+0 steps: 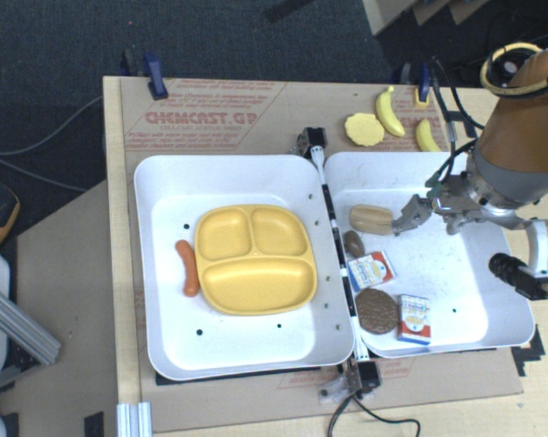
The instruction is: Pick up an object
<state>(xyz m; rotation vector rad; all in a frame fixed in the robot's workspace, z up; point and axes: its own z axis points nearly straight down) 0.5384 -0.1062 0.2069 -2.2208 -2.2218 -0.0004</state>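
The arm (515,126) reaches in from the right over the right bin (492,335). The tool (412,215) sits low, just beside the bread roll (372,218), its tip pointing at the roll's right end. Whether it is released or clenched cannot be told from this angle; nothing is seen between its fingers.

Likely target: the roll, lying in the right bin's upper left part, near the divider. Judged a light toy food item, probably soft or hollow plastic, with a smooth rounded skin that could slip. Best hold would be across its short width at mid-length.

Count, right bin: one roll, one small brown piece (353,243), two cartons (370,269) (414,318) lying flat, one dark round cookie (377,309). The cartons are flat and light, and harder to pinch from above; the cookie lies touching or just beside the lower carton.

Count, left bin (165,335): one yellow divided plate (254,259), one sausage (188,268) just beside the plate's left edge.

Count, counter (210,116) behind the bins: two bananas (390,112) (426,135), one yellow round piece (364,129)
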